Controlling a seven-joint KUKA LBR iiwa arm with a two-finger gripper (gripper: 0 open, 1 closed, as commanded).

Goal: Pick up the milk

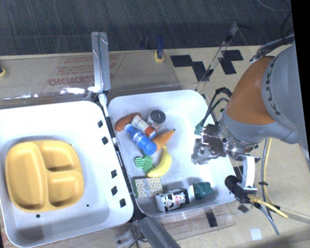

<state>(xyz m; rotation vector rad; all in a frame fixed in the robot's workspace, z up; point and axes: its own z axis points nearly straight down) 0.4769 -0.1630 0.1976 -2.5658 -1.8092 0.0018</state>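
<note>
I cannot tell whether my jaws are spread or pressed together; my gripper (pixel 202 149) sits right of centre in the frame, over the right-hand part of the right bin (pixel 188 101), and nothing shows between its tips. Down and to the left of it, near the bin's lower edge, the milk (pixel 172 200) lies on its side, a white carton with black patches, well apart from me. Just right of the carton lies a dark green bottle (pixel 201 189), and at the carton's upper left a small patterned packet (pixel 147 186). Further up, left of centre in that bin, lie a banana (pixel 161 165), a green piece (pixel 144 162), a blue bottle (pixel 142 140), a carrot (pixel 164 138), a brown sausage shape (pixel 125 121) and a dark round can (pixel 157 117). The left bin (pixel 100 203) holds a yellow divided tray (pixel 43 175).
</note>
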